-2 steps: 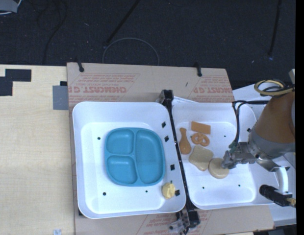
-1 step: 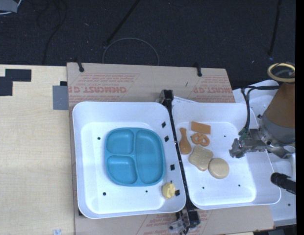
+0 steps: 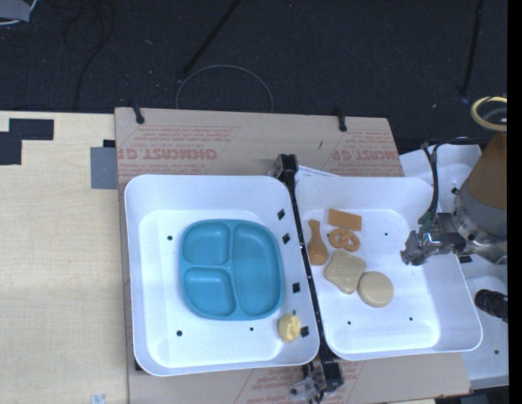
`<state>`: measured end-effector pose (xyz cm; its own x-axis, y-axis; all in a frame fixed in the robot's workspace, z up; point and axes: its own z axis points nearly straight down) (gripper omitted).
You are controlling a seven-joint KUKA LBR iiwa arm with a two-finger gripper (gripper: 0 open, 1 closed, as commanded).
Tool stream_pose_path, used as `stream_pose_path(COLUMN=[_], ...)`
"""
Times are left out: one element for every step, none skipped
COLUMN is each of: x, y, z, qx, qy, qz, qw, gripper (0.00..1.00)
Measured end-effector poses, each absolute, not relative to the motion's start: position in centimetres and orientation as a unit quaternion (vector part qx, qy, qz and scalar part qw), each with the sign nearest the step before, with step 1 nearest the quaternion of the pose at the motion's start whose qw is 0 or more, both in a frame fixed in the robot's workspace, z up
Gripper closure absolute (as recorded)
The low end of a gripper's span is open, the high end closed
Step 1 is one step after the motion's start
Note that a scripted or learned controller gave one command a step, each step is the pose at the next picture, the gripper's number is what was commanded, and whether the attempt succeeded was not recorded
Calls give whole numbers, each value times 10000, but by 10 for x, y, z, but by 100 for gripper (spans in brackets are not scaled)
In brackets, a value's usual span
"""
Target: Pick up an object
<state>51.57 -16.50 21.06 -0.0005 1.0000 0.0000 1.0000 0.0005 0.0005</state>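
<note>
Four food pieces cluster in the right bin [image 3: 412, 331], the round biscuit [image 3: 375, 289] lying nearest my tool [image 3: 415, 251], which hangs over the bin's right side, apart from it. Whether it is open I cannot tell; nothing visibly sits in it.

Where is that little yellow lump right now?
The yellow lump lies in the left bin's near right corner, just beside the blue plate.
</note>
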Motion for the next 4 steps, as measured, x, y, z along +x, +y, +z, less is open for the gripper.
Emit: stream_pose_path(x=[527,534,537,539], y=[-119,-61,-15,38], z=[207,219,227,215], qx=[7056,7050,7054,7056], qy=[7086,7092,7088,7086], qz=[1,5,1,-14], qw=[-18,-13,-14,-27], gripper=[100,100,100,100])
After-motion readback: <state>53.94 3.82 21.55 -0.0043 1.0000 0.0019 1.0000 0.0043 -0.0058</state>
